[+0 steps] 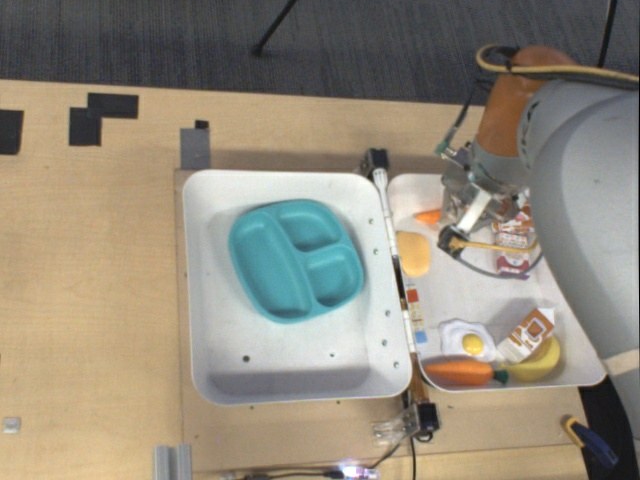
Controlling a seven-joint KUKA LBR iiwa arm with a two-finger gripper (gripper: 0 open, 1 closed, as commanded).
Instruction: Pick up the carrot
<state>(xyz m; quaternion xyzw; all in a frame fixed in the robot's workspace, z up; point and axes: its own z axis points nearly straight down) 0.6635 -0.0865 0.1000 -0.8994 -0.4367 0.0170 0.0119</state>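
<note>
Carrot (459, 372) at near edge of right bin (575, 376), touching banana (535, 364); gripper (452, 240) far off, fingers' state can't tell.

The arm (585, 218) hides the right bin's (440, 298) far side and runs off-frame.

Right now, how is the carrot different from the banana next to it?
The carrot is orange and nearly straight; the banana is yellow and curved. The carrot lies along the right bin's near edge, while the banana sits to its right, near the corner. The carrot looks a bit slimmer than the banana. Both are toy foods lying flat in the same bin, away from the hand.
</note>
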